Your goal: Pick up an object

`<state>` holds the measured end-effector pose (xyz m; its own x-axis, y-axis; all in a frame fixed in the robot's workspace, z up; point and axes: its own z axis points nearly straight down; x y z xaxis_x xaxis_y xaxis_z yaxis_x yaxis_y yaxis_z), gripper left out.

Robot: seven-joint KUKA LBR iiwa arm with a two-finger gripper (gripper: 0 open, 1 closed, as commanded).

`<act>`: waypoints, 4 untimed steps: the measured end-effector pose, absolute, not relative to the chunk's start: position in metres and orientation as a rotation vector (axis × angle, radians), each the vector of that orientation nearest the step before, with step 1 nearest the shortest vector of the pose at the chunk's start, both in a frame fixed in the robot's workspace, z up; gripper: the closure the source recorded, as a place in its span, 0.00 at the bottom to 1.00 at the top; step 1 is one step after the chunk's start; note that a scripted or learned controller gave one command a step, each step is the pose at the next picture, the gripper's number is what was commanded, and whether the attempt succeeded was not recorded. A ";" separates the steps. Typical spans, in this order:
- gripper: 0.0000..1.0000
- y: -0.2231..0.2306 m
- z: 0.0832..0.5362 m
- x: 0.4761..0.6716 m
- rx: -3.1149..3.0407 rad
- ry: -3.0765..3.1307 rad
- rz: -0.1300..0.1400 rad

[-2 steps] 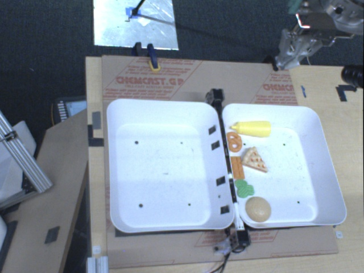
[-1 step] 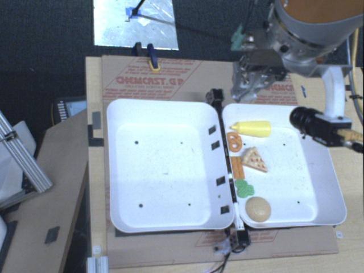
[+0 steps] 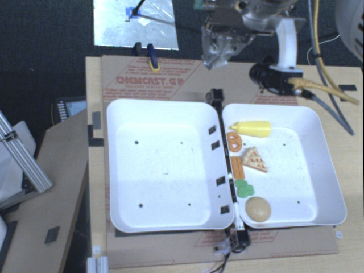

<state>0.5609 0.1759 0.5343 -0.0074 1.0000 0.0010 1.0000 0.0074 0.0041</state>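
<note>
Several small toy foods lie along the left side of the right bin [image 3: 318, 169]: a yellow banana-like piece [image 3: 252, 128], an orange pretzel [image 3: 234, 141], a pizza slice [image 3: 255, 160], an orange strip [image 3: 236, 168], a green piece [image 3: 244, 189] and a tan round bun [image 3: 258, 209]. My gripper [image 3: 216, 56] hangs high above the bench behind the bins, near the top of the camera view, well clear of every object. Nothing shows between its fingers.
The left bin [image 3: 162, 164] sits beside the right one, joined by a black clipped divider [image 3: 222, 152]. A shiny metal sheet [image 3: 135, 15] lies at the back left. Black fitting and yellow cables [image 3: 296, 83] run behind the right bin. An aluminium rail [image 3: 20, 155] stands at far left.
</note>
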 end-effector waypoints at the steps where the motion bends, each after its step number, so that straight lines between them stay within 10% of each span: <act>1: 1.00 0.148 0.535 0.508 2.222 2.221 0.001; 2: 1.00 0.196 0.496 0.600 2.212 2.227 0.007; 3: 1.00 0.224 0.340 0.577 2.218 2.235 -0.022; 4: 1.00 0.236 0.413 0.539 2.212 2.229 0.010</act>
<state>0.5385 0.2356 0.4127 -0.0076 1.0000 0.0037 1.0000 0.0076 0.0049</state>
